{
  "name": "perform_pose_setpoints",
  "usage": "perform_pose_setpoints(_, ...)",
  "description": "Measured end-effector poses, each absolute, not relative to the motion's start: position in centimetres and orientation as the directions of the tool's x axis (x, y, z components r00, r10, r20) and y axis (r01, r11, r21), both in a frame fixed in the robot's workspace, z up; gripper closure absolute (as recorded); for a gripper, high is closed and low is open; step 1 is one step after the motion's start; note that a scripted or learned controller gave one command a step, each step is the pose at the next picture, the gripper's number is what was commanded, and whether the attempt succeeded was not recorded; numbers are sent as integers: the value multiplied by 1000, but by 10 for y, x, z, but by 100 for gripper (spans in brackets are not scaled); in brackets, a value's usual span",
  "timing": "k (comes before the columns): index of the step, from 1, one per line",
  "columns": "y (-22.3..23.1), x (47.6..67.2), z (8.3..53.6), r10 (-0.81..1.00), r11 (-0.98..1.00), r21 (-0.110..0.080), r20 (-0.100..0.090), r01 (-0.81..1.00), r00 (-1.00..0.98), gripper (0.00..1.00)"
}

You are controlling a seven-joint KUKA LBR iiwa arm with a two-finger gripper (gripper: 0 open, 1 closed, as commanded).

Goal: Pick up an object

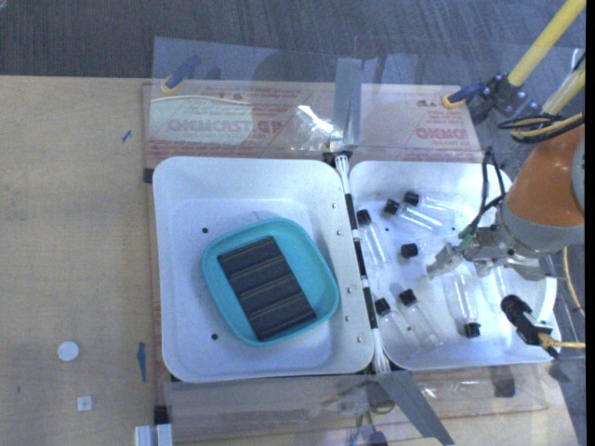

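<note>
Several clear vials with black caps lie scattered in the right bin (pixel 446 179). One (pixel 402 204) is near the back, one (pixel 409 250) at the middle, one (pixel 407 297) toward the front, and one (pixel 468 316) at the front right. My gripper (pixel 479 258) hangs low over the right half of this bin, under the orange band (pixel 553 193) of the arm. It is just above and behind the front-right vial. I see nothing held in it.
In the left bin (pixel 177 249) sits a teal tray (pixel 316 268) holding a black ridged block (pixel 267 287). Clear plastic sheets and tape lie behind both bins. A yellow pole (pixel 548 31) and cables stand at the far right.
</note>
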State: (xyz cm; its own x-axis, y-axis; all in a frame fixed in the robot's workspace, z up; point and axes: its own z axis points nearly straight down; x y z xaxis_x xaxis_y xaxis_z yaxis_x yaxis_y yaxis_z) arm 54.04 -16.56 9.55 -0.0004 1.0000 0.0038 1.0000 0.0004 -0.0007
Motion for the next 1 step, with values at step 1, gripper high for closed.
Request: perform_pose_setpoints(1,-172,513,90,995,95,14,11,995,-96,0)
